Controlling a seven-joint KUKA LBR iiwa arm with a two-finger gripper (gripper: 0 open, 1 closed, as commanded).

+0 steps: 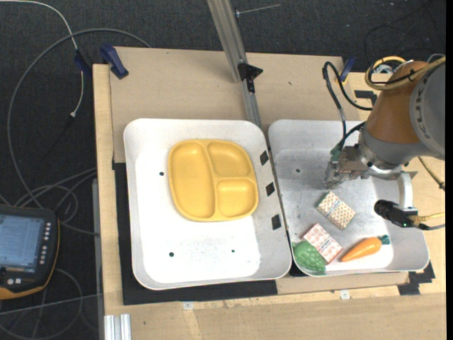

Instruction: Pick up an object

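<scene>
Looking down, you see the gripper (333, 178) above the right bin (301, 144); whether it is open or shut, you cannot tell. The patterned block (335, 210) lies just below it. Descending off-centre could nudge that block toward the carrot (362, 248), leaving nothing caught.

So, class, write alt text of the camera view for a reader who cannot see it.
A grey-and-orange robot arm reaches from the right over the right white bin, its gripper poised above a patterned block; a second patterned block, a green toy and a toy carrot lie nearer the front. The left white bin holds a yellow divided tray.
</scene>
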